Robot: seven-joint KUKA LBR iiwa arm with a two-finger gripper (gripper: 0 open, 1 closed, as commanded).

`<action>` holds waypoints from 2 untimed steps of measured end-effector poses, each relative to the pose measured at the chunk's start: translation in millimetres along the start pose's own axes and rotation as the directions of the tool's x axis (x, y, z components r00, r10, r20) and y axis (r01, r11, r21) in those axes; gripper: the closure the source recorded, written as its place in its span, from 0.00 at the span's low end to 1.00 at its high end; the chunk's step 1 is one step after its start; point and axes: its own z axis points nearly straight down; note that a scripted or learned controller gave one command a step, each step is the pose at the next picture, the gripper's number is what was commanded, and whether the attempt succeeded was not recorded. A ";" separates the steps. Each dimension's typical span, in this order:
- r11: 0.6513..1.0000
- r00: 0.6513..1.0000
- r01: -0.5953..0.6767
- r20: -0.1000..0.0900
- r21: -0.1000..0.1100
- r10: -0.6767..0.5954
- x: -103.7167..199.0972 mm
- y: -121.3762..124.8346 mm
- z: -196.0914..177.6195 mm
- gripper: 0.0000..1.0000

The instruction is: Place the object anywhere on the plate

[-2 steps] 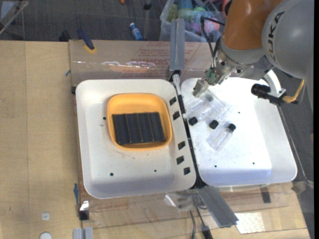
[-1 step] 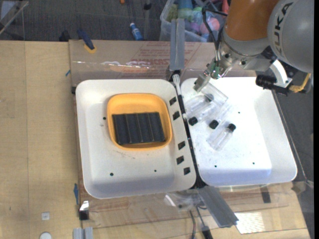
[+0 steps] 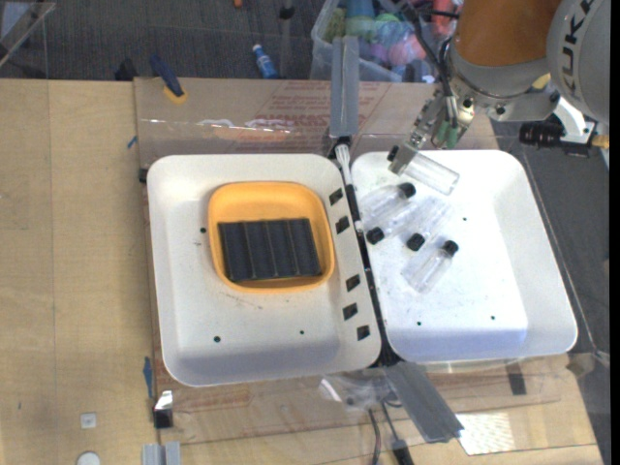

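Barely readable: clear vials (image 3: 412, 223) blend into the right bin (image 3: 504, 289).
Claw (image 3: 407, 158) grips one vial (image 3: 431, 174), its length slanting down-right; the yellow plate (image 3: 225, 201) sits left.

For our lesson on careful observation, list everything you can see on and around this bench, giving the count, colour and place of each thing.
Bins: two, white, side by side on the bench.
Plate: one, orange, in the left bin.
Ridged block: one, black, lying on the plate.
Vials: several, clear with black caps, in the right bin; exact count hard to tell.
Bench: one, tan wood, under both bins.
Tub of items: one, clear with colourful contents, behind the bench.
Arm: one, grey with orange band, upper right.
Gripper: one, above the right bin's far edge, beside a clear vial.
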 end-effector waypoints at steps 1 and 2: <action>0.999 0.999 0.039 0.000 0.000 -0.039 -6.3 -12.9 -11.6 1.00; 0.994 0.994 0.110 0.001 0.000 -0.110 -17.4 -31.1 -34.4 1.00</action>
